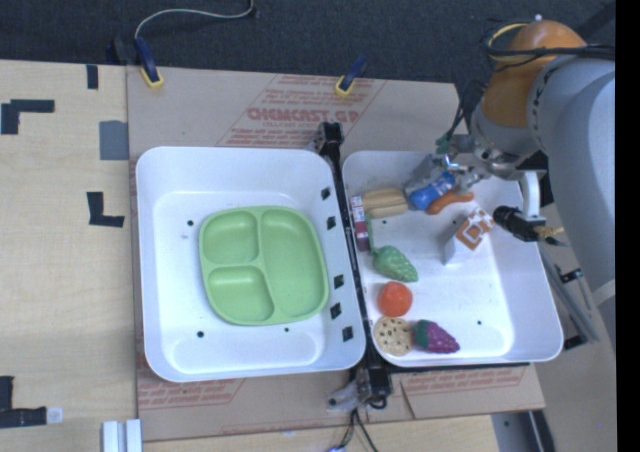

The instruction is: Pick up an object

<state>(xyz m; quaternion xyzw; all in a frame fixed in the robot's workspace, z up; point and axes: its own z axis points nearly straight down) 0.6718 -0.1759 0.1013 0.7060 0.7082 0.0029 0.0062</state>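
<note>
My gripper [447, 168] hangs over the back of the right bin [520, 325], directly above a blue object [424, 190] and an orange carrot-like piece [452, 202]. Whether it touches either of them is hidden by its own body. A tan block [385, 203] lies just to their left. An orange-and-white small box [472, 230] sits below the gripper. Further forward lie a green leafy piece [397, 263], an orange ball [395, 297], a cookie [392, 336] and purple grapes [437, 338].
The left bin [170, 180] holds a green divided plate [265, 265]. A small pink-red packet [358, 231] leans at the right bin's left wall. The grey arm with its orange band [530, 45] fills the upper right. Yellow clamps [150, 73] hold the cardboard at the back.
</note>
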